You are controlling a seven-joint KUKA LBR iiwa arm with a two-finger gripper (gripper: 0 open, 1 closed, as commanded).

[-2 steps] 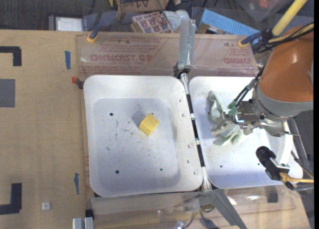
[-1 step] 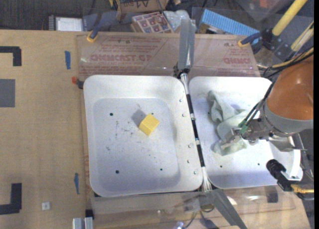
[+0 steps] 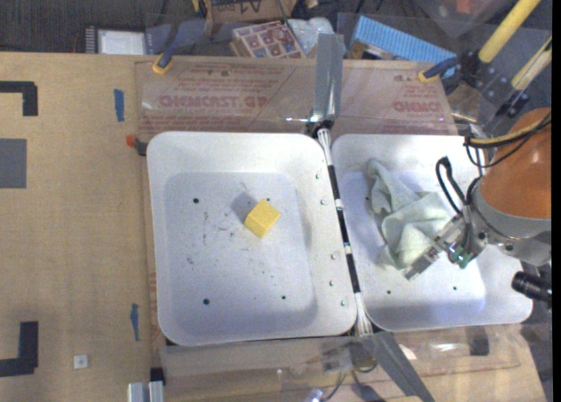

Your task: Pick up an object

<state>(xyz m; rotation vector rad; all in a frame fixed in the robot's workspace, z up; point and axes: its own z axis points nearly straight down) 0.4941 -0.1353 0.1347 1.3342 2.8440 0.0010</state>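
Observation:
A yellow block [image 3: 262, 218] lies near the middle of the left bin [image 3: 175, 172]. A crumpled pale green cloth [image 3: 403, 213] lies in the right bin [image 3: 465, 295]. My gripper [image 3: 436, 253] reaches in from the right, low over the cloth's lower right edge, below the orange band [image 3: 521, 183]. One finger [image 3: 422, 263] touches or overlaps the cloth's edge. How the fingers stand cannot be made out.
A clear plastic sheet with red lettering [image 3: 219, 98] stands behind both bins. A grey divider [image 3: 329, 85] runs between them. Black cables [image 3: 449, 186] loop beside the wrist. Clutter and a yellow pole [image 3: 521, 6] lie at the back right.

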